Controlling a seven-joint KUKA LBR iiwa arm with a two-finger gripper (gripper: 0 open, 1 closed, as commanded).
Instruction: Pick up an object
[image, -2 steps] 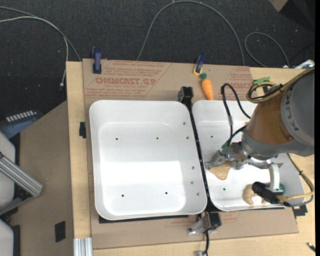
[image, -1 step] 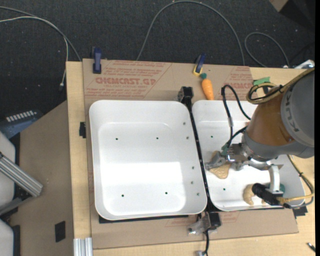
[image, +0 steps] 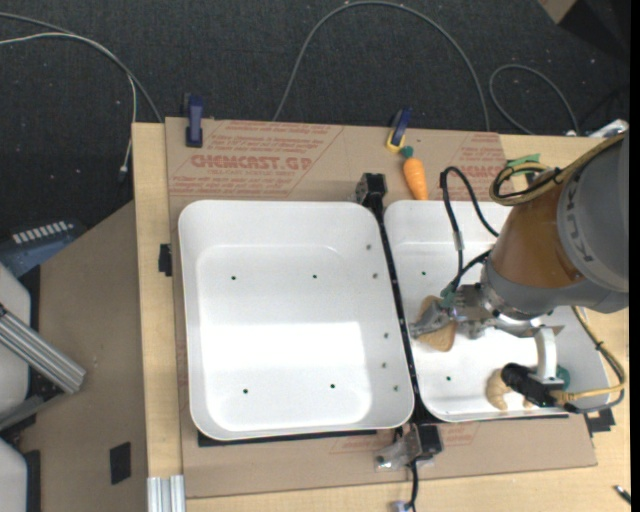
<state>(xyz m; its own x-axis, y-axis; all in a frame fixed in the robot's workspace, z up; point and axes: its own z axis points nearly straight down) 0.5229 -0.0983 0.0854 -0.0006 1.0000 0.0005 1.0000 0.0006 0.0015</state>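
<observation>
Dark carpet surrounds a cardboard-topped desk (image: 260, 160) bearing two white bins. Metal fingers (image: 432, 318) reach into the right bin (image: 430, 235), their spread impossible to judge, touching a tan object (image: 436, 338). Another tan piece (image: 498, 390) lies near the front rim. An orange carrot (image: 414, 178) rests behind the bins, beside the left bin (image: 290, 320).

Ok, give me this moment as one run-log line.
arm: over right bin | gripper: low, by tan object | grasp: unconfirmed | left bin: untouched
</observation>
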